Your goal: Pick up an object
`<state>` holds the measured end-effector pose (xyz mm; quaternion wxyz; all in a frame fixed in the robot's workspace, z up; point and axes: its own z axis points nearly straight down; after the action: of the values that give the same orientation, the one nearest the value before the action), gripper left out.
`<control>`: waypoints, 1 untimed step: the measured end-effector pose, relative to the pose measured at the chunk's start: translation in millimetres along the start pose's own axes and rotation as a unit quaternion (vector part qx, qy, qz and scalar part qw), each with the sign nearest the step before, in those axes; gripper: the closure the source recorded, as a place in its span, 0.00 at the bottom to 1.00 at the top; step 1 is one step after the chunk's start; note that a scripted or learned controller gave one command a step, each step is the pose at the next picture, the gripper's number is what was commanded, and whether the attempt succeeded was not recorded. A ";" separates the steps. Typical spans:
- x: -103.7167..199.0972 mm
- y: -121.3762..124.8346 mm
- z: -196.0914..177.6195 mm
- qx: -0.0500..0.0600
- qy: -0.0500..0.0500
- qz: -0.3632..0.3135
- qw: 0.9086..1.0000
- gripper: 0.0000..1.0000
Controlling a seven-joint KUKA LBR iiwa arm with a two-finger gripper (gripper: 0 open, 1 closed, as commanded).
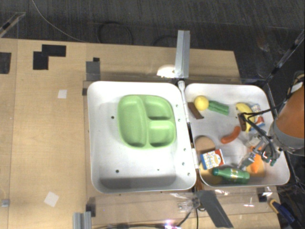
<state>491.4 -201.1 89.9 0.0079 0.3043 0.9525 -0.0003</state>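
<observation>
Left shallow white bin: one green sectioned plastic tray; right shallow white bin: yellow lemon, green cylinder, yellow banana, red sausage, small blue-and-white carton, green bottle, orange piece; claw low at that bin's right side, just above the orange piece; whether its fingers are spread cannot be told.

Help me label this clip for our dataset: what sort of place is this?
Probably a robotics lab bench for grasping trials: two white bins side by side, a green divided tray in one, toy food such as a green bottle in the other, with the gripper above it.
</observation>
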 end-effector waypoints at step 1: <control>-0.1 0.6 0.0 0.000 0.000 -0.019 1.000 0.00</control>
<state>491.8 -200.7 89.9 0.0083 0.2859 0.9582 -0.0006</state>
